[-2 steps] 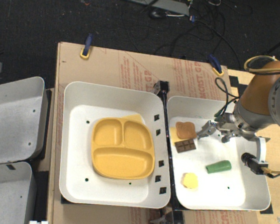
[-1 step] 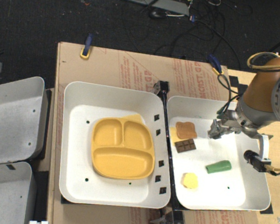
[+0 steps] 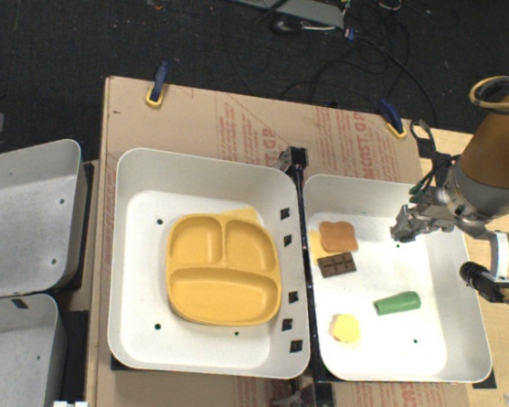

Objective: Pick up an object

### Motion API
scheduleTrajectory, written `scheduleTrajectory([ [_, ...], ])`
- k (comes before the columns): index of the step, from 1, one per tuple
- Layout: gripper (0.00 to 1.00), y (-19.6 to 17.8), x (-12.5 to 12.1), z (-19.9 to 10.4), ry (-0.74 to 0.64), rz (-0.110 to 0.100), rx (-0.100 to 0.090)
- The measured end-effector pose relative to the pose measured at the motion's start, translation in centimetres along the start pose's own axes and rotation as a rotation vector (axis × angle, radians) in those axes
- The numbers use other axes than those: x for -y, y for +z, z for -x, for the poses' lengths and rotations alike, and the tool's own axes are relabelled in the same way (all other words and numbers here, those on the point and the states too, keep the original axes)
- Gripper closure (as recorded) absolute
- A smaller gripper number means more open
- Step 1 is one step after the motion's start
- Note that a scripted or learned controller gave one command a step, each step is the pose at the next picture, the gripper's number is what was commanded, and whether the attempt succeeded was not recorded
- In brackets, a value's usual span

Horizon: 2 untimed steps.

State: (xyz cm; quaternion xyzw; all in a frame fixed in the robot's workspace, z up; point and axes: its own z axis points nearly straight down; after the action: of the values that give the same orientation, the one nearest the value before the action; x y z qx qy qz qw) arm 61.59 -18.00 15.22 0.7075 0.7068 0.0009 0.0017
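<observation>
Camera view has the end effector hovering at the right bin's far edge, can't tell its state. Inside that bin: brown toast piece, dark chocolate bar, green cylinder, small yellow thing. Left bin holds a yellow divided tray.

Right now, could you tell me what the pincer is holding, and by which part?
Nothing: the pincer hovers over the right bin's far edge, apart from every item.

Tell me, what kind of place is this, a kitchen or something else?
Most likely a robotics lab, not a kitchen. A robot arm reaches over two white bins clamped to a cardboard-covered bench, cables trail across the dark floor, and the food looks like toy pieces beside a yellow divided tray.
</observation>
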Motion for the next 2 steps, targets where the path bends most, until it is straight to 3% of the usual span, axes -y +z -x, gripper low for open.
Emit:
scheduleTrajectory([
  [1, 1.00, -6.3, -0.3, -0.5, -0.004, 0.003, 0.001],
  [2, 1.00, -8.5, -0.4, -0.5, -0.003, 0.000, 0.000],
])
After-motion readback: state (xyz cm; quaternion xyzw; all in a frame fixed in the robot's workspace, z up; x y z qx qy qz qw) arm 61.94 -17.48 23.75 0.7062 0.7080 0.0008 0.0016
